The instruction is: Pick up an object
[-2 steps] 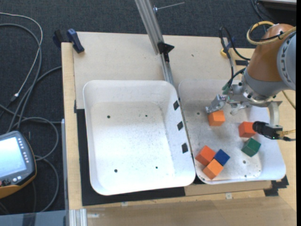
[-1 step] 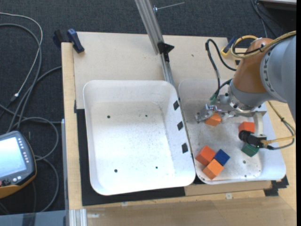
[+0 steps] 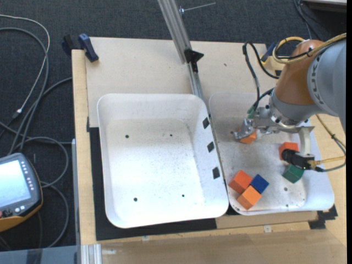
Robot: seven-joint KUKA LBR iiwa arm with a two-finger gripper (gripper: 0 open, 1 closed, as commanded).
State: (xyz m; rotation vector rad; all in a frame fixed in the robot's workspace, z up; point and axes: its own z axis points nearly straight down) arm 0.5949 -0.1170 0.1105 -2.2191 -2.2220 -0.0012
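Over the right bin [image 3: 324, 199], seen from the fixed overhead camera, the claw [image 3: 245, 132] hangs low at the bin's upper left, right at a small orange block [image 3: 248, 138] that peeks out beneath it. Whether the claw is apart or together on that block I cannot tell; the wrist hides the tips. Further down the bin floor lie an orange cube [image 3: 240, 181], a blue block [image 3: 259, 183] and another orange block [image 3: 250, 197], touching in a cluster; a green block [image 3: 293, 174] and an orange one [image 3: 288, 148] sit nearer the arm. To do this well, centre on the lone block, seat low, close squarely, then lift straight so it does not slip.
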